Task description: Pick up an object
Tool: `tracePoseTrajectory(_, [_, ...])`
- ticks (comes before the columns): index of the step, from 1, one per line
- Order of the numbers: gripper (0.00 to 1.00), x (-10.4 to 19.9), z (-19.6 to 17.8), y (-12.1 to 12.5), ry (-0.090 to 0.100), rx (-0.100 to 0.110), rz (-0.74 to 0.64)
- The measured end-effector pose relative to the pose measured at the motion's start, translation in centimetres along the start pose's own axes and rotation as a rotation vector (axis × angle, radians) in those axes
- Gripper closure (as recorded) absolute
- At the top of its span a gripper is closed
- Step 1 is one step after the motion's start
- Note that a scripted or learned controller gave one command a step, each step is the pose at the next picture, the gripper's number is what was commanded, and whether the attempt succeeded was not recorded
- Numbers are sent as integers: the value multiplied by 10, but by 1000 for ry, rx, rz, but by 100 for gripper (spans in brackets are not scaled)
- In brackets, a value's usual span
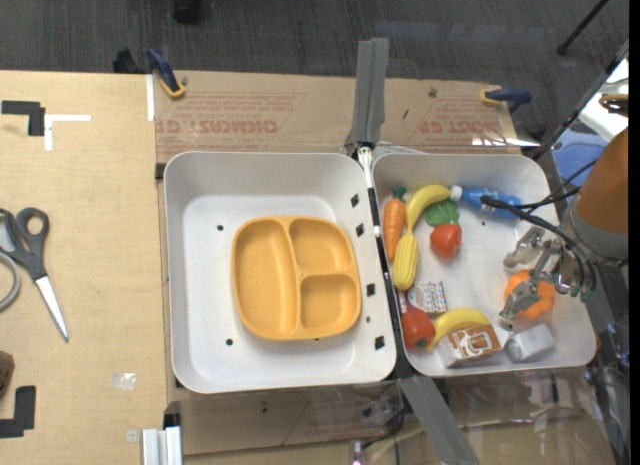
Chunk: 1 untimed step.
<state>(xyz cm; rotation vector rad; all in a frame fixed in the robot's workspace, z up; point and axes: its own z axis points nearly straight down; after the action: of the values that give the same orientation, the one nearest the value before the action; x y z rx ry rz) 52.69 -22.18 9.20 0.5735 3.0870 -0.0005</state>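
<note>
Scissors lie on the surface far to the left of the fingers, handles up-frame and blades slanting down to the right. Next comes the left bin, holding a yellow divided plate with three compartments.

Along the left wall of the right bin, well to the left of the fingers, a carrot stands with its long axis up and down the frame, and a corn cob lies just below it on the same line. A curved yellow banana arcs from beside the carrot toward the upper right, with a green piece and a red tomato-like piece under its curve. A blue and white tube points right, above and left of the fingers. Lower left of the fingers sit a small printed packet, a red pepper, a second banana curving left to right, and a brown carton.

An orange fruit sits directly at the fingers, round, with no clear long axis. The gripper reaches in from the right with its metal fingers spread apart, one above the fruit and one against its lower left side; whether they actually clamp it cannot be told. Just below the fingers a grey block lies tilted, its long axis running left to right.
</note>
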Motion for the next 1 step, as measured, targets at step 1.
tracePoseTrajectory(1, [100,-1,-10,1,-4,0,-3])
